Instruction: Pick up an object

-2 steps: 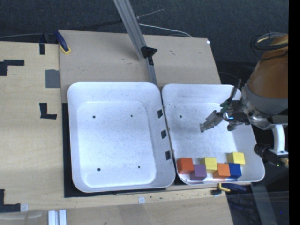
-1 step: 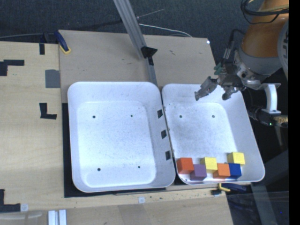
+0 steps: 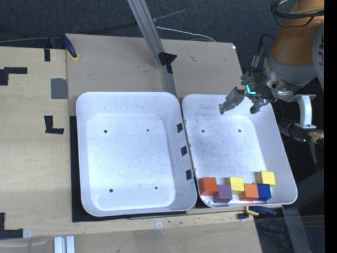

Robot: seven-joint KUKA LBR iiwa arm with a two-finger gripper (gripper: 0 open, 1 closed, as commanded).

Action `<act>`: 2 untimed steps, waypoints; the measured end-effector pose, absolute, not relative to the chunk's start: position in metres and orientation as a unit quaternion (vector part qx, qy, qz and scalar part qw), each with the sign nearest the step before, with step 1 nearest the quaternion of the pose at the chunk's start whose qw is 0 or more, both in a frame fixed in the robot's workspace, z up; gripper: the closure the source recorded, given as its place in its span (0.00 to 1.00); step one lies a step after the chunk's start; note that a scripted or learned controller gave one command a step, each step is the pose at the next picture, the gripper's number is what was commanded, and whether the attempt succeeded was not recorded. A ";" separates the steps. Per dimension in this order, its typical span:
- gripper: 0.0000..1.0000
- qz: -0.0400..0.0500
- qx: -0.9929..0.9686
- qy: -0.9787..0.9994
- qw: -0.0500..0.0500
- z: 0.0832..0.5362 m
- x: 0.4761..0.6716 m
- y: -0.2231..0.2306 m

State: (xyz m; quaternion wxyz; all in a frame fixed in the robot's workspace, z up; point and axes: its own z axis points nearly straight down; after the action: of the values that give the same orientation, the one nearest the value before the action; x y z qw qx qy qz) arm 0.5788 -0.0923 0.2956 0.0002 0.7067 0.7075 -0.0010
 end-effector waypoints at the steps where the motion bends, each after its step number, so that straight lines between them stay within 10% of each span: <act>1: 0.00 0.001 0.706 0.708 0.002 0.307 0.653 -0.076; 2: 0.00 -0.003 0.707 0.708 -0.004 0.251 0.559 -0.037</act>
State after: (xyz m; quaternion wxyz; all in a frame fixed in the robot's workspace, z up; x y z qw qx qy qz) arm 0.5588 -0.0367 0.2515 -0.0045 0.7066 0.7076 -0.0033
